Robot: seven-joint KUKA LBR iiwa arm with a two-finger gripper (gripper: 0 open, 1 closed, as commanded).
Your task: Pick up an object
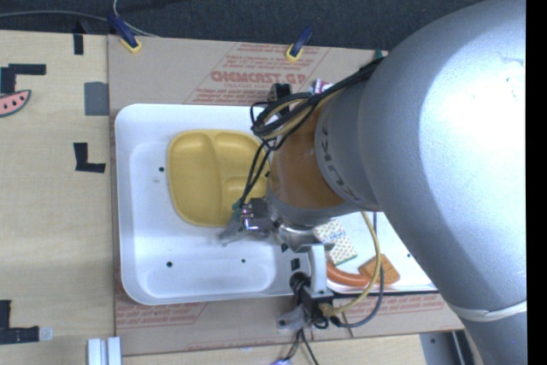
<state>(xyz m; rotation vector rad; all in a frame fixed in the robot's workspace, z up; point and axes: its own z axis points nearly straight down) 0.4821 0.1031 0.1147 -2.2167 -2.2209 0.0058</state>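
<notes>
Well, the yellow tray [209,177] is lying flat in the left bin [137,184], toward its upper half, a smooth, matte plastic piece with rounded corners and two shallow scooped hollows. The grey arm [444,150] is reaching in from the right, bulky and softly gleaming, its orange band [295,171] sitting just over the tray's right edge, with black cables [278,111] looping across it. The gripper [244,222] is hanging low at the tray's lower right corner; I cannot tell how it is set. Beside it, in the right bin [402,279], an orange curved piece [342,276] and a dotted white thing [338,244] are peeking out. Brown cardboard [171,68] is lying under both bins.
</notes>
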